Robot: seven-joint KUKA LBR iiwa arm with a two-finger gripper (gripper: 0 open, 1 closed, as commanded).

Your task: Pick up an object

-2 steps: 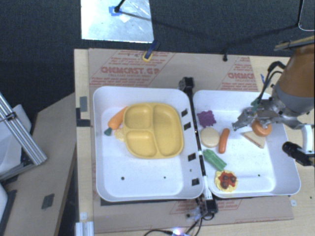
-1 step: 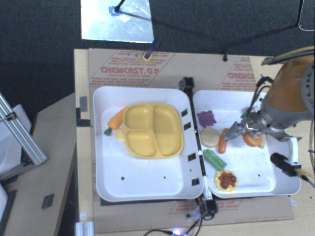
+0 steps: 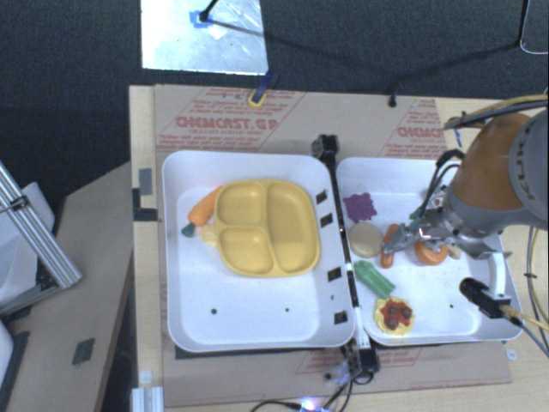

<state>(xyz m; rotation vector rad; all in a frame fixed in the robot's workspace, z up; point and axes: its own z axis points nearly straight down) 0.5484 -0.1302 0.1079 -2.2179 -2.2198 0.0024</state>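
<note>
The fingers (image 3: 396,245) of the gripper (image 3: 401,244) reach down into the right bin (image 3: 446,316), but whether they are spread or pressed together cannot be made out at this angle, and nothing is plainly seen between them. They hover over a small orange piece (image 3: 388,256) that lies just under the fingertips. Just to the camera's left of the fingers sits a round beige piece (image 3: 364,239), and above that, further from the fingers, a purple grape cluster (image 3: 360,205). Below the fingers, near them, lies a green piece (image 3: 374,278), and further down a small pizza slice (image 3: 394,315) with red toppings. On the arm's side of the fingers, close behind them, rests an orange and red piece (image 3: 431,253), partly hidden by the wrist. Well apart, across the divider, the left bin (image 3: 197,316) holds a yellow divided plate (image 3: 263,227) with a carrot (image 3: 202,207) touching its far-left edge.
</note>
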